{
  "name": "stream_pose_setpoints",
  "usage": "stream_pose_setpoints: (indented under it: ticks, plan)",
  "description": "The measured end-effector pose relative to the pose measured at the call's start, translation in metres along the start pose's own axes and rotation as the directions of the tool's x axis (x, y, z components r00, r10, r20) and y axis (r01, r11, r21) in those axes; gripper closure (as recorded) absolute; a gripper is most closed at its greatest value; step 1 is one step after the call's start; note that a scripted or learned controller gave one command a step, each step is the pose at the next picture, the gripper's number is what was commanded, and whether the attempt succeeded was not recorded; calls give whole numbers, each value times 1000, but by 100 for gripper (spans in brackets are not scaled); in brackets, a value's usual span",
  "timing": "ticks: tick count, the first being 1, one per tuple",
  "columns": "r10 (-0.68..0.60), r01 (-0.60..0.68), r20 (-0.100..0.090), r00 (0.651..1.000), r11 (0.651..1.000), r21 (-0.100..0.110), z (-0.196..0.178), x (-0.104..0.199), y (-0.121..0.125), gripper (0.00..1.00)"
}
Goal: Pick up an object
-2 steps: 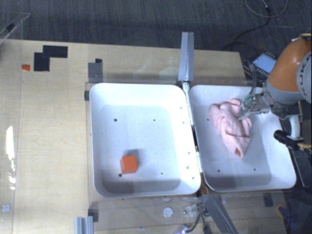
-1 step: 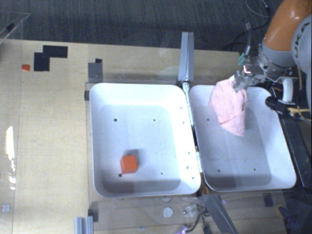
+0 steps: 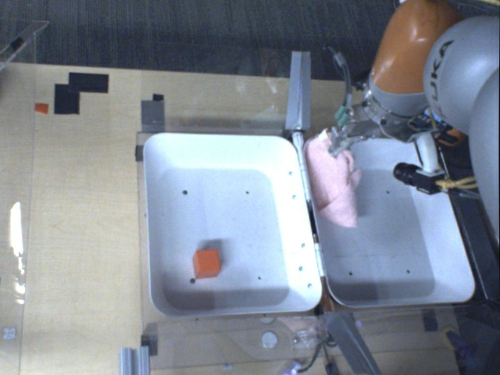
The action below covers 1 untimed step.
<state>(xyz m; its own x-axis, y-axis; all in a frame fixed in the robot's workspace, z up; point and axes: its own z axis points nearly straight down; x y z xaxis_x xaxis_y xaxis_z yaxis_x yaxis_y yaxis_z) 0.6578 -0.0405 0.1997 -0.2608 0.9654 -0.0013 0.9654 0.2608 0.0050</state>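
A pale wooden bench point(image 3: 70, 233) carries two shallow white bins side by side, seen from above at a slant. At the near edge, metal brackets point(image 3: 134, 359) and a grey strut point(image 3: 355, 350) hold the bins in place. In the left bin point(image 3: 258, 170), an orange cube point(image 3: 207, 263) sits alone near the near-left corner, with bare white floor all around it and well apart from every wall. The right bin point(image 3: 406, 287) is bare across its near half. A pink cloth point(image 3: 334, 184) hangs over that bin's far-left part, close beside the rim shared with the left bin; it is soft, crumpled and pale, narrowing at the top where it gathers into the gripper point(image 3: 341, 141). The gripper's fingers are clenched on the cloth's upper end, lifting it so the rest trails downward. The arm point(image 3: 461, 61), grey with an orange band, reaches in from the right above the bin's far side. Farther back, a grey upright post point(image 3: 298, 92) stands between the bins, black marks point(image 3: 76, 90) and a small orange tag point(image 3: 41, 108) lie on the bench's far-left part, and dark carpet point(image 3: 195, 14) runs beyond.
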Motion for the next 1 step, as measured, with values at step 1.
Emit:
stream_pose_setpoints:
  ticks: [1]
  plan:
    - [269,-269,1,963,963,-2,-35,6,14,100]
